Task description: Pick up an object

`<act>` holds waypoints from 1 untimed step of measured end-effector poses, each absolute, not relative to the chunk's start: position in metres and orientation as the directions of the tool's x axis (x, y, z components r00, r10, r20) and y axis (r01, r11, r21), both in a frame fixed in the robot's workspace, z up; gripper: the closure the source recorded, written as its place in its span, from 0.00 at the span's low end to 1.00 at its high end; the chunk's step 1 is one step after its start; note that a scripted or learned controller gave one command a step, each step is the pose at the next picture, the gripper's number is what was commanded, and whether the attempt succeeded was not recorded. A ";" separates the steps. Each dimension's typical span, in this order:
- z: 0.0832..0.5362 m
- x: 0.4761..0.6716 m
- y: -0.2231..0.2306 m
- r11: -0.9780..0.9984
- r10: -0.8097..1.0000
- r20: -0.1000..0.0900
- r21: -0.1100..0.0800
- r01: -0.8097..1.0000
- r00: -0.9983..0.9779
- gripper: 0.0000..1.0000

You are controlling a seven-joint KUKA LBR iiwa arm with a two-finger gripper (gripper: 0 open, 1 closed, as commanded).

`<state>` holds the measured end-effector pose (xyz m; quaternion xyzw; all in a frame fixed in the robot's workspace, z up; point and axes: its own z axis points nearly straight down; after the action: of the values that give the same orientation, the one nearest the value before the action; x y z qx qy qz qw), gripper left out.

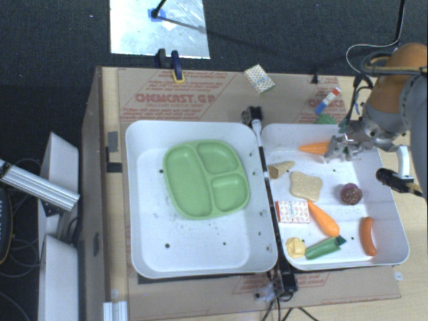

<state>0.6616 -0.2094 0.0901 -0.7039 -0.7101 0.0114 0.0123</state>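
Note:
My gripper (338, 146) hangs low over the back of the right bin (391, 209), at the right end of an orange carrot wedge (312, 148). I cannot tell whether it touches the wedge. Further forward in the same bin lie a tan bread slice (306, 186), a dark red ball (350, 194), a red-and-white box (292, 211), a whole carrot (324, 220), a red sausage (367, 236), a green cucumber (325, 247), a yellow piece (295, 247) and a small tan piece (281, 169).
The left bin (150, 246) holds a green divided plate (206, 178). Behind the bins, on the cardboard, lie a small patterned packet (259, 77) and a red-blue-white item (327, 101). A black part (394, 178) reaches over the right bin's right rim.

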 end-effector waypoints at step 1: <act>0.091 0.663 -0.209 0.010 1.000 0.002 -0.027 1.000 -0.010 0.00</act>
<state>0.6631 -0.2086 0.0911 -0.7035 -0.7106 0.0091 0.0101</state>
